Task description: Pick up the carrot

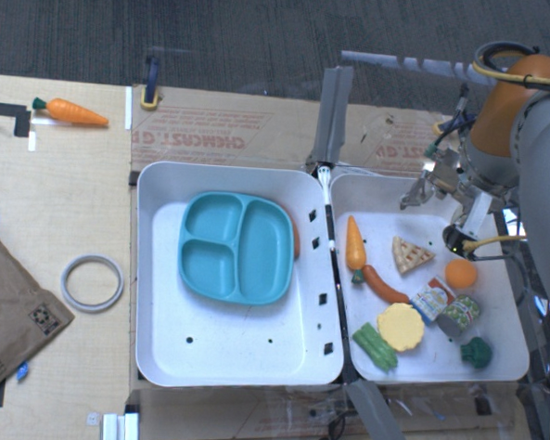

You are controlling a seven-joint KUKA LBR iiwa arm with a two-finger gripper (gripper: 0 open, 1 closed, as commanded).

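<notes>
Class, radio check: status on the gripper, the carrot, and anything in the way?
Gripper above right bin's far edge, holding nothing. Carrot lies by divider, untouched. Sausage at its tip.

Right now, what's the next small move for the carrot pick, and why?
Probably swing the gripper left and toward the near side, to hover over the carrot. The gripper sits high near the far edge of the right bin, well apart from the carrot, which lies along that bin's left wall, with a sausage close to its lower end.

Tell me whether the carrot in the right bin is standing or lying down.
Lying down. The carrot rests flat on the right bin floor along its left wall, beside the sausage.
</notes>
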